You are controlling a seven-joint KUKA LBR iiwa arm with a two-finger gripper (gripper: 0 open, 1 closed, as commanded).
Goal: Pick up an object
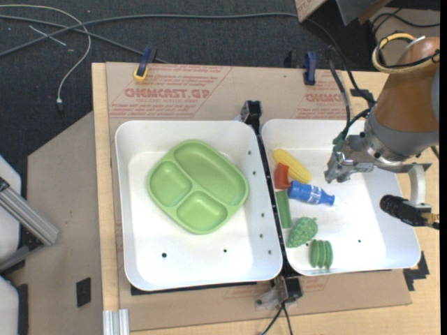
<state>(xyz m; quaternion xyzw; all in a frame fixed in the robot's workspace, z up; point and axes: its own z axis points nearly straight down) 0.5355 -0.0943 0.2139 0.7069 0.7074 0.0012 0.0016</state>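
White bins sit side by side on the table. The right bin (370, 246) holds a blue bottle (311, 195) near its left wall, with yellow corn (291, 163) at its 11 o'clock. The gripper (338, 170) hangs just at the bottle's 1 o'clock; how wide it stands, I cannot tell. A green divided plate (198, 185) lies in the left bin (140, 257).
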